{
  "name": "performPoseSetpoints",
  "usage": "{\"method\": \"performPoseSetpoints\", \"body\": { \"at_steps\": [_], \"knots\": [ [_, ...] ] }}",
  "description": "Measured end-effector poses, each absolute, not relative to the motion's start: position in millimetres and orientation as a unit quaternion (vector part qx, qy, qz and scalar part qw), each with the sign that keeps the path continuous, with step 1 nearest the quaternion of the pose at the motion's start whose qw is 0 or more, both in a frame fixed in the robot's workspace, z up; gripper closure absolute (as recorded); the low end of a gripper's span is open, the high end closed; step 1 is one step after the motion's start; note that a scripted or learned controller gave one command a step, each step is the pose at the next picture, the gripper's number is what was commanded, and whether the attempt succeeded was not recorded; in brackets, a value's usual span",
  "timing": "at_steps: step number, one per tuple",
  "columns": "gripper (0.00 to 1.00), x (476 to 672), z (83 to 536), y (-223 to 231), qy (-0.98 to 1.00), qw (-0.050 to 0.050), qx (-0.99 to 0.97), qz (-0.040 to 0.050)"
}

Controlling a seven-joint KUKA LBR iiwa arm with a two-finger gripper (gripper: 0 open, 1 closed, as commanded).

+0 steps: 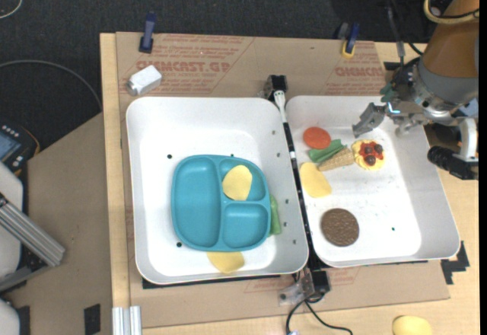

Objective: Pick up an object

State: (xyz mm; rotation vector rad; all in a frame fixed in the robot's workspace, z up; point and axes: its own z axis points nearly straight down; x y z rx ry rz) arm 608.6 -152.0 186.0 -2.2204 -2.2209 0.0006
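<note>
I judged the step in hand to be the approach, with nothing lifted yet. To do it well I wanted the arm brought down squarely over one piece with white floor around it, not onto the crowded cluster, so that no neighbour got caught or nudged.

Nearest me in the right bin lay the brown disc, well apart from everything else, which made it my cleanest target. Beyond it sat a yellow piece close to the dividing wall. Farther back was the cluster: a green piece touching a tan wedge, a red disc just behind them, and a small yellow round with red topping beside the wedge.

In the left bin a pale yellow slice lay at the near wall, partly under the teal divided plate. The plate held a yellow oval in its upper right compartment.

Farthest off, the gripper hung over the back of the right bin, near the topped round. I saw nothing held, but I could not tell whether it was spread or closed.
</note>
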Motion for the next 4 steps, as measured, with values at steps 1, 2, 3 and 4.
{"method": "performPoseSetpoints", "body": {
  "at_steps": [1, 2, 3, 4],
  "knots": [
    [0.0, 588.6, 451, -156, -0.707, -0.01, -0.707, -0.0053],
    [1.0, 589.3, 451, -155, -0.708, -0.005, -0.706, -0.0012],
    [1.0, 556.5, 462, -62, -0.71, 0.001, -0.704, -0.0009],
    [1.0, 556.4, 526, 31, -0.711, -0.003, -0.703, -0.0045]
  ]
}}
